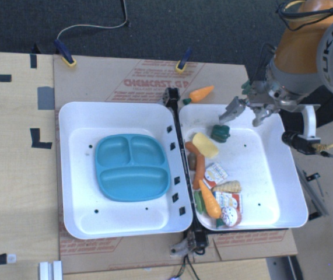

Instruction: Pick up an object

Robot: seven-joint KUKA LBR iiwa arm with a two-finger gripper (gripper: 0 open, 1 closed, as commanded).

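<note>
White plastic makes up both shallow bins on my surface (14, 156). The left bin (73, 174) carries a blue divided plate (133, 166), lying flat near its middle. The right bin (271, 179) holds the small things I could pick, gathered along its left side. Nearest the divider lies a brown sausage-shaped piece (194, 154), and just beside it a pale yellow rounded piece (205, 144). Below them an orange carrot (207, 198) lies slantwise, touching a green piece (199, 201) at its left and resting against a small printed packet (216, 172), a cream-coloured wedge (227, 186) and a red-and-white packet (229, 207). A dark green chunky object (220, 133) sits apart from that heap, towards the bin's far edge. Another orange carrot (197, 93) lies outside the bins on the cardboard (149, 83), beyond the far rim.

My arm (306, 45) comes in from the right, its orange band high at the corner. My tool (245, 113) hangs over the far rim of the right bin, its two fingers spread wide apart with nothing between them. The left finger's tip (229, 112) is just above and to the right of the dark green object.
</note>
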